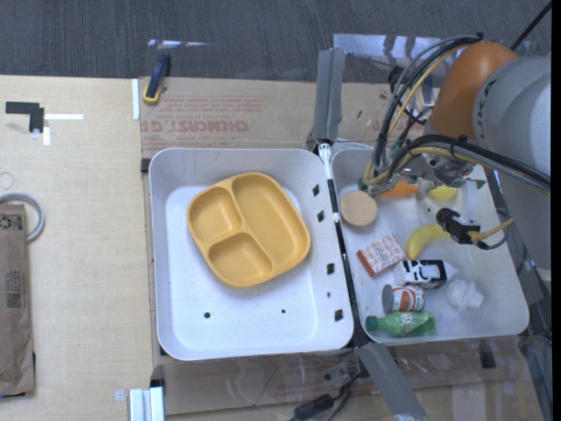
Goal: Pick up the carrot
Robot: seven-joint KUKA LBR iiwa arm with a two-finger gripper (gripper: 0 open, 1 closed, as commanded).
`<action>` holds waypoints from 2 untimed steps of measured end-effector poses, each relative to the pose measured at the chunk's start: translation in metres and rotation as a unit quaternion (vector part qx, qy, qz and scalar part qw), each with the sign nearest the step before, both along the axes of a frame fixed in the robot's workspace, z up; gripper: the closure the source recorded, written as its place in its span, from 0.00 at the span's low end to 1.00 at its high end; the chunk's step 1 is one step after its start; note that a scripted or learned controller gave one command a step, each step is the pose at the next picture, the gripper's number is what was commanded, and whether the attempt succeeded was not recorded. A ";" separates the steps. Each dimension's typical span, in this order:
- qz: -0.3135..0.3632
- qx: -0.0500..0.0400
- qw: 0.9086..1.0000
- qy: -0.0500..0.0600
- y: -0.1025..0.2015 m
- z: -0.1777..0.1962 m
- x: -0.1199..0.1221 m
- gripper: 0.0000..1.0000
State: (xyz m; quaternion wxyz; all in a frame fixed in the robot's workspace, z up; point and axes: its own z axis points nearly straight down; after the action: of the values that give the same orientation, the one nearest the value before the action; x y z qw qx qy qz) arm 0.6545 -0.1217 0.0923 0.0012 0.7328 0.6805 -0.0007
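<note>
Gripper (412, 181): seen low at back of right bin, among cables; open/closed state can't be told.
Carrot: slim orange carrot (396, 188) is seen just beside gripper, near back-left of shallow white right bin (504, 318).
Nearby: round tan wooden disc (358, 208) w/ yellow banana (425, 238) further fwd.
Left bin: yellow three-compartment plastic plate (249, 228) is held in shallow white left bin (175, 323).

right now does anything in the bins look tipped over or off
Yes: in the right bin, the green bottle and small can lie on their sides near the front edge. The carrot is partly hidden under the arm's cables. The yellow plate sits flat.
</note>
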 end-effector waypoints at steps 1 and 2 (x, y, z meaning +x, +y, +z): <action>0.079 0.000 0.997 0.000 -0.030 0.006 -0.005 0.00; 0.159 -0.001 0.987 0.000 -0.007 0.084 0.005 0.00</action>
State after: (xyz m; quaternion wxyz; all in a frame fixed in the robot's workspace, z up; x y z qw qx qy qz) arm 0.6595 -0.1288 0.1765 0.0020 0.6152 0.7884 -0.0006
